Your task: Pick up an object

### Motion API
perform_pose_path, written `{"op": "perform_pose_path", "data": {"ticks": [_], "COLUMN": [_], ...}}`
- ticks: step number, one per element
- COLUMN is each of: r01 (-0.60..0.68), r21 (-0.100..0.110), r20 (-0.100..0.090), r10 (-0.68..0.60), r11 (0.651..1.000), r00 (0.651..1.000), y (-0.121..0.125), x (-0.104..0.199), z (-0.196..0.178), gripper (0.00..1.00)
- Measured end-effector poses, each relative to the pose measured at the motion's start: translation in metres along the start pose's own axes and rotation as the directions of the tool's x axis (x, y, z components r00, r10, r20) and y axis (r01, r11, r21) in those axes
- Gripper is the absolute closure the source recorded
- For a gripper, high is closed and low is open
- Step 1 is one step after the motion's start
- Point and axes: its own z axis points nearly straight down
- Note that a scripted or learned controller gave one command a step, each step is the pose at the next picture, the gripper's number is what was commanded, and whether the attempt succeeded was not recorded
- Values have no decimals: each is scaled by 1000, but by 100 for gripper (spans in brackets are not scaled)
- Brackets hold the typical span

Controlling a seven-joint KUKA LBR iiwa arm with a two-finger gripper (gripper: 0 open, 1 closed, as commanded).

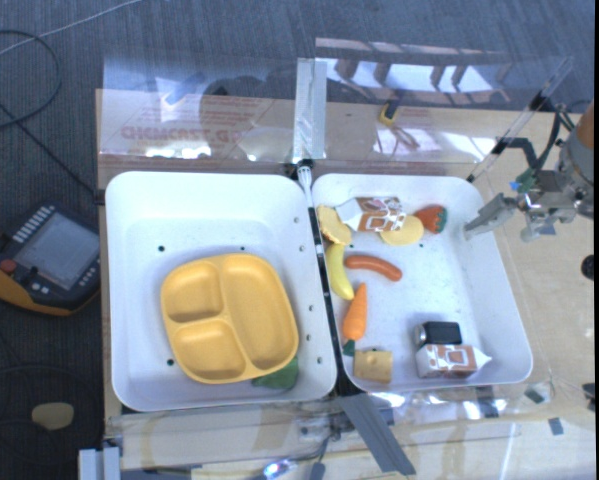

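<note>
The right bin (499,288) holds several toy foods: a banana (336,268), an orange sausage (373,265), a carrot (355,313), a cheese wedge (373,365), a red pepper (432,218), a small brown-and-white carton (379,211) and a second carton (447,360) beside a black block (441,332). My gripper (507,222) hangs over the bin's upper right rim, apart from all of them. It is open, with one grey finger (482,217) pointing left over the rim and nothing between the two.
In the left bin (129,268) lies a yellow divided plate (229,316) with a green item (277,376) poking out under its lower edge. A clear plastic wall (409,108) stands behind both bins. A handheld pendant (44,258) rests on the floor at left.
</note>
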Motion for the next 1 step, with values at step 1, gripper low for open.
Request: {"op": "perform_pose_path", "data": {"ticks": [1], "r01": [60], "r21": [-23], "r20": [7], "r10": [-60], "r11": [998], "r00": [998], "y": [31], "x": [47], "z": [157], "gripper": [0]}}
